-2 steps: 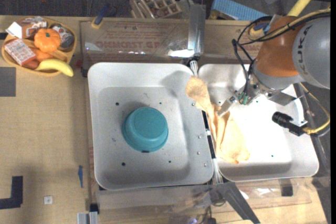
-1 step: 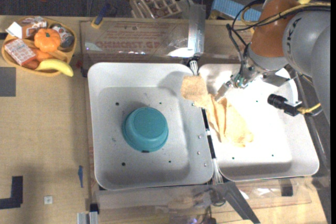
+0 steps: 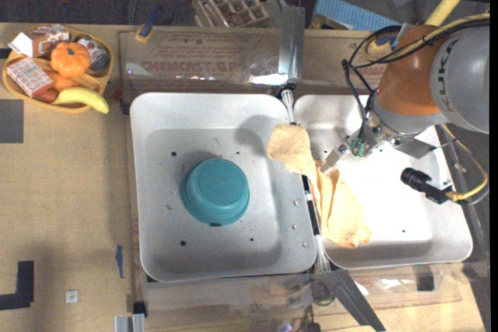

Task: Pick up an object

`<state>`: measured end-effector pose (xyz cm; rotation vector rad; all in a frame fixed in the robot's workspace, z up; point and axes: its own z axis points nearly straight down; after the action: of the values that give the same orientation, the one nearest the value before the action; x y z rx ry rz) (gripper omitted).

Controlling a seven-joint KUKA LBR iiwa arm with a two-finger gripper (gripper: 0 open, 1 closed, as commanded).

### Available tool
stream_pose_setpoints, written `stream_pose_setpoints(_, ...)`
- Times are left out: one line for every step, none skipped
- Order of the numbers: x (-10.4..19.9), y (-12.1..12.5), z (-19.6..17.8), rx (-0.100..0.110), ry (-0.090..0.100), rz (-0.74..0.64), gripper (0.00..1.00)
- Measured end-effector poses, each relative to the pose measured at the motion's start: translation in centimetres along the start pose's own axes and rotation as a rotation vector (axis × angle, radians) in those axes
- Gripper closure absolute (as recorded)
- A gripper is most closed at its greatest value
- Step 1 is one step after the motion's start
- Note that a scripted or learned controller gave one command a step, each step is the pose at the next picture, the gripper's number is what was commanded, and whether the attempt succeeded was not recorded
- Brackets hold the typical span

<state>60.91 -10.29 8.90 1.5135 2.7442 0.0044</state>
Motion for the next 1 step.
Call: stream_pose_setpoints(-2.92,5.02,0.17,0.007,0.004,0.179,0.0)
